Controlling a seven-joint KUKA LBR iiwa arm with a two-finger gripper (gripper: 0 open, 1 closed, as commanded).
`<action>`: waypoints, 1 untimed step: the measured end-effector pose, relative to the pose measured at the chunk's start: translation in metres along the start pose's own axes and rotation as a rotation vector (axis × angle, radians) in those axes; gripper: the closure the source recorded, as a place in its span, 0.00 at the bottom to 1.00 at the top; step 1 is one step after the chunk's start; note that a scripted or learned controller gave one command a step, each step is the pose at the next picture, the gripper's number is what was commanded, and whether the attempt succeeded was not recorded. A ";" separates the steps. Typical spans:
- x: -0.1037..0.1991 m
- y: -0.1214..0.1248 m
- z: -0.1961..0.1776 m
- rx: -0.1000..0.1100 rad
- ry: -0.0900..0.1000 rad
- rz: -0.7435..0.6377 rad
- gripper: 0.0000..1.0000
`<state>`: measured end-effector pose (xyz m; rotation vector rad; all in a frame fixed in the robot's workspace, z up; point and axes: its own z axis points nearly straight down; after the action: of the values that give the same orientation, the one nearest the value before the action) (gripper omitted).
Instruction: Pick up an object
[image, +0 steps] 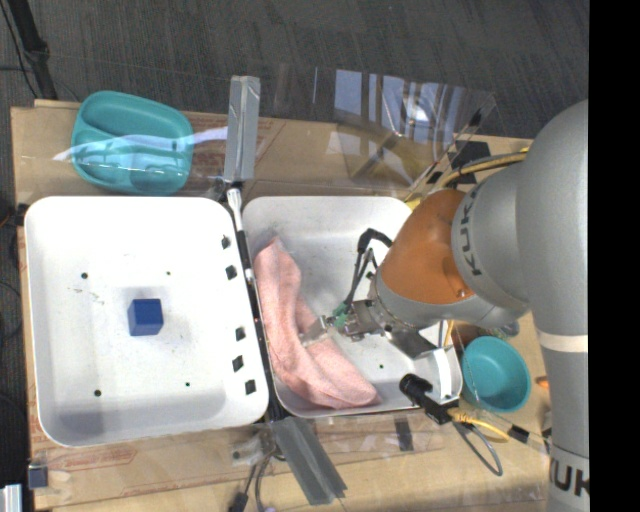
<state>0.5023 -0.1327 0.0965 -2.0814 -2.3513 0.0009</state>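
Note:
A pink cloth (300, 335) lies crumpled along the left wall of the right bin (330, 215). My gripper (322, 328) reaches in from the right, low in that bin, with its tip right at the cloth's right edge. I cannot make out whether it grips the cloth. A small blue cube (146, 316) sits alone in the left bin (60, 230), far from the gripper.
The grey arm with its orange band (430, 260) covers the right bin's right side. A teal bowl (497, 372) sits outside that bin at the lower right. A teal plastic container (130, 140) rests on the bench behind the left bin.

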 end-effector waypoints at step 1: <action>0.037 0.011 0.004 0.000 -0.001 0.005 0.00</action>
<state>0.5090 -0.0948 0.0924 -2.0877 -2.3467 0.0010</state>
